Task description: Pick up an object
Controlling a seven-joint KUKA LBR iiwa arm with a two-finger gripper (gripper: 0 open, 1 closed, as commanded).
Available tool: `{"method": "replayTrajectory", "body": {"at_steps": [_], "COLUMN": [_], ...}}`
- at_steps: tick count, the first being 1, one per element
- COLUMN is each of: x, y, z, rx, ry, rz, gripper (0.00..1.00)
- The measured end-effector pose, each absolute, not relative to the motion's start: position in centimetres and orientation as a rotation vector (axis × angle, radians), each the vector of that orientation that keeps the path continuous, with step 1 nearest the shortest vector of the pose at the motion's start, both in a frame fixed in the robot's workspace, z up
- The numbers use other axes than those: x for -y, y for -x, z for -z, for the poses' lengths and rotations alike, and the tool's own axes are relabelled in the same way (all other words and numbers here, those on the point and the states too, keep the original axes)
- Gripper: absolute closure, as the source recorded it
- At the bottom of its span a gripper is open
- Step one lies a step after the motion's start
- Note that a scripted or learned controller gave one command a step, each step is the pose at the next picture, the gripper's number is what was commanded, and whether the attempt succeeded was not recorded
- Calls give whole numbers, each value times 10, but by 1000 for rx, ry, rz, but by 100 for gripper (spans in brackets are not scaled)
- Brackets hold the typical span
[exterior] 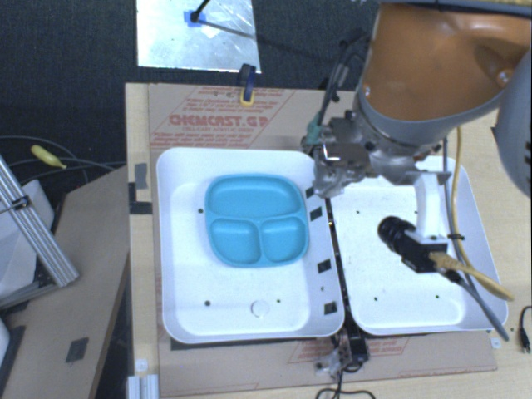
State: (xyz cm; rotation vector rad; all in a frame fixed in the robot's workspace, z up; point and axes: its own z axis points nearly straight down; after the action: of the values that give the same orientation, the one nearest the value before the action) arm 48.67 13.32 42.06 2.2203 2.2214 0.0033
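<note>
Your gripper [326, 181] hangs over the seam where the left bin [187, 306] meets the right bin [391, 306], toward their far edge. Its tip is so crowded by the wrist above that you cannot tell whether the claw is released or clenched, and you can see nothing caught in it. Just to its left lies the thing to go for, a blue divided plate [255, 220], flat and right way up in the middle of the left bin, its far right corner just beside the claw. Judge it as light, stiff moulded plastic, smooth and likely slippery, not fragile. Lying flat, it offers little from above except its raised rim and the ridges between its three compartments. You would probably do best to pinch the rim on the side nearest the claw, squarely, since a glancing grip could slide off.
</note>
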Motion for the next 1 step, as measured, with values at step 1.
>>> {"method": "replayTrajectory", "body": {"at_steps": [1], "x": [-142], "y": [-487], "z": [-414], "rx": [-2225], "ry": [-2217], "rz": [-3], "gripper": [100]}}
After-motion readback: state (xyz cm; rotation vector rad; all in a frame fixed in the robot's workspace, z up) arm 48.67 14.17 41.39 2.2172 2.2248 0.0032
